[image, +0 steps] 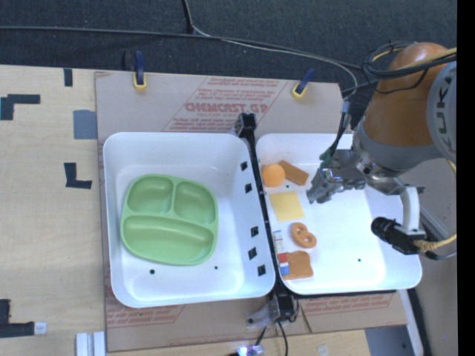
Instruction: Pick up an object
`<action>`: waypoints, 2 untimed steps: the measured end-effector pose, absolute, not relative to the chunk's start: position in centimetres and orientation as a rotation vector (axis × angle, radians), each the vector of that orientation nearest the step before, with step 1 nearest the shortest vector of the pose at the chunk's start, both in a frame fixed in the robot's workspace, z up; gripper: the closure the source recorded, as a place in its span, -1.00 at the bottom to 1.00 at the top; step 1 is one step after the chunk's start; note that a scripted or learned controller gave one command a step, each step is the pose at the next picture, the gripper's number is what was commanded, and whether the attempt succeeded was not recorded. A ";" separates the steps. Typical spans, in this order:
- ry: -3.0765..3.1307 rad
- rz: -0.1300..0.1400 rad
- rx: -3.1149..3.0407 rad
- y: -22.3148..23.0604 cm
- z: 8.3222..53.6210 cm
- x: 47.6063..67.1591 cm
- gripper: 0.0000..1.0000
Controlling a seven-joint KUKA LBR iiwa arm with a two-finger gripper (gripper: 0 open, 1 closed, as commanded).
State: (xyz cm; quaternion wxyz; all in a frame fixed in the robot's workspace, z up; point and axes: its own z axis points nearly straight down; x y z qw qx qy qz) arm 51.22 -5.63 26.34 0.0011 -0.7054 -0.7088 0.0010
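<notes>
Pincer (320, 189) hung low over the right bin (371, 273), and we could not tell how far it stood open (nothing showed in its hold). We saw the green divided plate (169, 219) in the left bin (119, 154). Near the right bin's left wall lay a yellow square (286, 205), a brown block (294, 173), an orange ball (272, 174), toast (298, 265) and a pretzel (303, 235).
</notes>
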 end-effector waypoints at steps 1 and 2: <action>-2.228 0.000 -2.213 -0.9 26.4 53.5 1.00; -2.227 0.002 -2.214 4.1 24.5 55.9 1.00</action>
